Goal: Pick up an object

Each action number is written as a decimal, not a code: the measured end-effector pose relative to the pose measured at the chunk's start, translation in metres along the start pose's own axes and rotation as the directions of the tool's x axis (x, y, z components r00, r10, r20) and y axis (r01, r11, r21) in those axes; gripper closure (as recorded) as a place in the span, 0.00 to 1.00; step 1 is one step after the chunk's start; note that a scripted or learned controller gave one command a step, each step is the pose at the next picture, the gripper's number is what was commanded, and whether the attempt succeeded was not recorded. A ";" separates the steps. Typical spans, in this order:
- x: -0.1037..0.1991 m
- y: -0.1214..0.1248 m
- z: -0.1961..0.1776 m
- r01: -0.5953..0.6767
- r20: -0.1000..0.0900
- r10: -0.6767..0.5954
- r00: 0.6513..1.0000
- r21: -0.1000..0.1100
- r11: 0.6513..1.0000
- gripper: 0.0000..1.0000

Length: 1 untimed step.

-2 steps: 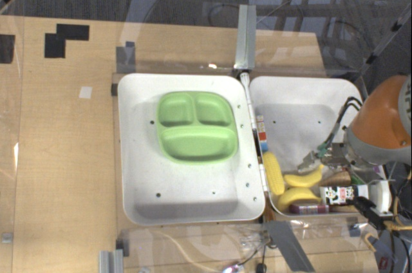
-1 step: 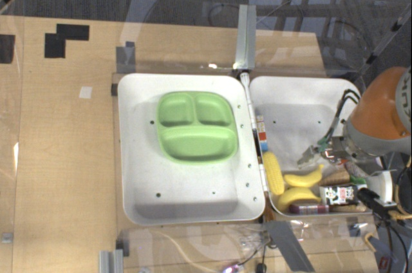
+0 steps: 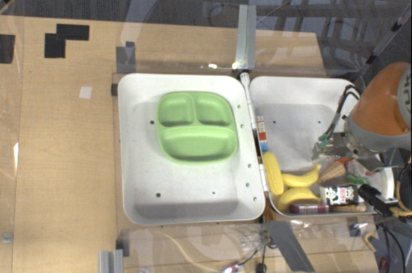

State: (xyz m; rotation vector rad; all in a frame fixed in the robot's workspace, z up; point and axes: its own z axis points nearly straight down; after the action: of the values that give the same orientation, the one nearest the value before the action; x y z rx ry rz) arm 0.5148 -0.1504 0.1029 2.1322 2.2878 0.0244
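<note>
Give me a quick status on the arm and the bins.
Gripper low in right bin, above the toy pile; jaw state unreadable. Nothing seen held. Banana and corn cob crowd bin's near corner. Green divided plate in left bin.

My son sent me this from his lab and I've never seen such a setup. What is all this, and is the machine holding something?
One camera looks down at a slant on a wooden bench with two shallow white bins. The left bin holds a green divided plate. The right bin holds toy food bunched near its front edge: a corn cob, a banana and some small packages. The grey and orange shape at the right is a robot arm; its gripper reaches down toward that pile. Whether it grips anything cannot be told from here.
</note>
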 end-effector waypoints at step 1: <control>0.032 0.031 -0.105 -0.139 0.004 0.139 0.990 0.015 0.990 1.00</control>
State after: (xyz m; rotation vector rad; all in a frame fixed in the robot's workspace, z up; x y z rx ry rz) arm 0.5412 -0.1162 0.2090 2.2936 2.1406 0.0056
